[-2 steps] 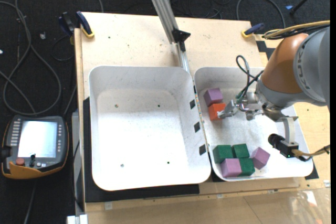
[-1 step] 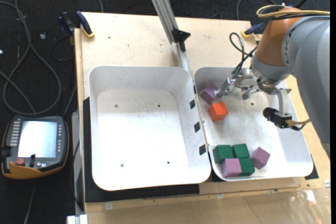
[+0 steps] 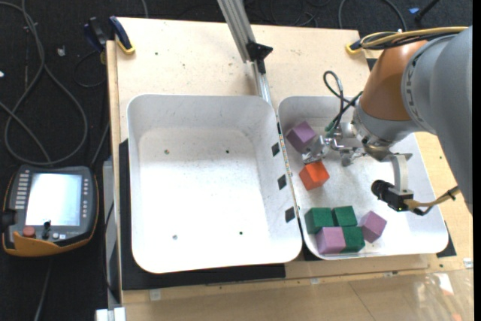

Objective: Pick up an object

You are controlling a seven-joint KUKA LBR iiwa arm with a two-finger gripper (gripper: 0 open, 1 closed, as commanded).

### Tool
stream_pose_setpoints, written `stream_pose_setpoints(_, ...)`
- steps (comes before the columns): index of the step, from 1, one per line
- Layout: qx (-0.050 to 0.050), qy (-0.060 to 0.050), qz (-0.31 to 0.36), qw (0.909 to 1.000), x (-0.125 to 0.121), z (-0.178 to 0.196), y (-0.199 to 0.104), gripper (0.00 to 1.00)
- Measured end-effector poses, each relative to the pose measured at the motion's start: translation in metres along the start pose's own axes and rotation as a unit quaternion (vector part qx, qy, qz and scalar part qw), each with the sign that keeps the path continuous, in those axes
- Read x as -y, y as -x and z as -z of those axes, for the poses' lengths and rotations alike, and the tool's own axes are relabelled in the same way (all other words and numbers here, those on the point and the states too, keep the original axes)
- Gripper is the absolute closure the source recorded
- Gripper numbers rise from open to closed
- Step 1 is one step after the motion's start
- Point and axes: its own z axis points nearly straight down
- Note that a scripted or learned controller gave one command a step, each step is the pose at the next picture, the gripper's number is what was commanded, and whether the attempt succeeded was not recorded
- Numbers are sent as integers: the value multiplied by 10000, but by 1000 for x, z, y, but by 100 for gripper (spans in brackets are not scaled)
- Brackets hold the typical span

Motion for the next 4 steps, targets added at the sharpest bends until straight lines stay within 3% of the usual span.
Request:
stream_pose_setpoints(1, -2, -237, 58, 9997, -58, -3, 9, 0)
stream_pose_setpoints(2, -3, 1, -5, 10000, -8, 61, 12, 0)
stream_pose_setpoints(3, 2, 28, 33, 10000, -68, 58, 1, 0)
stream_pose_setpoints(4, 0, -11, -9, 10000, 9, 86, -1, 0)
